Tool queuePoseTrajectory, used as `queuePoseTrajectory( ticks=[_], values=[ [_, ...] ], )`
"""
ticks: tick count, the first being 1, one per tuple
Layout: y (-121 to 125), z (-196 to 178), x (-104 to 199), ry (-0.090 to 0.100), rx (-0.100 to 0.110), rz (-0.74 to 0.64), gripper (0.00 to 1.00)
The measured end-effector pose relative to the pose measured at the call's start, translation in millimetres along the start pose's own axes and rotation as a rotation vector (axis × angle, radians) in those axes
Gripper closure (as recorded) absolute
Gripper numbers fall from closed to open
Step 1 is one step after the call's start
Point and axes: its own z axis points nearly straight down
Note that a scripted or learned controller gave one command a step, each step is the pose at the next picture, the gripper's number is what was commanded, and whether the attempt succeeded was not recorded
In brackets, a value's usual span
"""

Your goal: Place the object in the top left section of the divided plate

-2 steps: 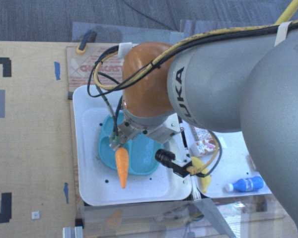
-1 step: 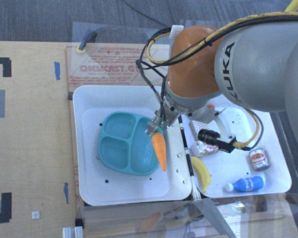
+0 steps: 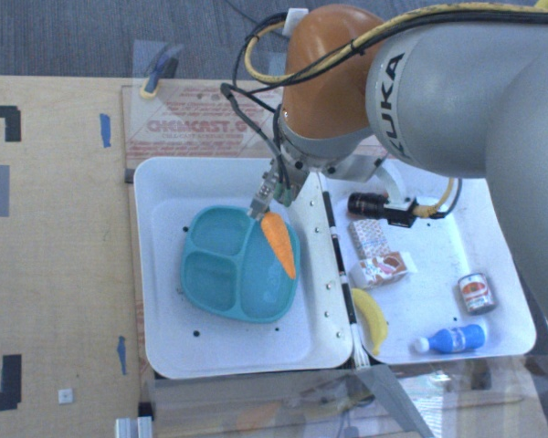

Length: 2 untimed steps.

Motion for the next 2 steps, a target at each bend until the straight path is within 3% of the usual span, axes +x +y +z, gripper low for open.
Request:
queuePoseTrajectory(
  ticks=[1,2],
  values=[
    [73.3,-83.1,12.5,0.0,0.0,-0.029,1.0],
    [3.3,-181.9,-28.3,-0.001,0.001,-0.065,1.0]
  ],
)
